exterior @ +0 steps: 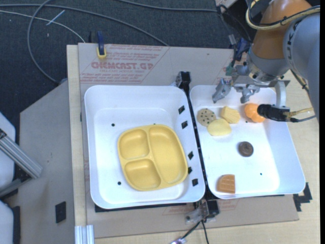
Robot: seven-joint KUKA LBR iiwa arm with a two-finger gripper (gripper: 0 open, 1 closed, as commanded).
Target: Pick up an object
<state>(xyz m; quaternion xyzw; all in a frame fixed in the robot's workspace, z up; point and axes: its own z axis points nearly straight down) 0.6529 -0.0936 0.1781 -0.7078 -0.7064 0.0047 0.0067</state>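
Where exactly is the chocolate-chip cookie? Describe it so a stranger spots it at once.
Find the right-hand white bin, the one without the yellow divided tray. Go to its far left corner, beside the black divider between the bins. The cookie lies there flat, a tan disc speckled with dark chips, unlike the plain pale-yellow pieces beside it.

Smooth, slightly glossy white plastic bins [101,151]; matt pale-yellow plastic divided plate [151,156]; matt brown cardboard sheet [127,62] with red print beneath; glossy orange band [277,24] over matt grey arm casing [307,44]; bare metal gripper [234,91]; dark, rough carpeted floor [40,44].
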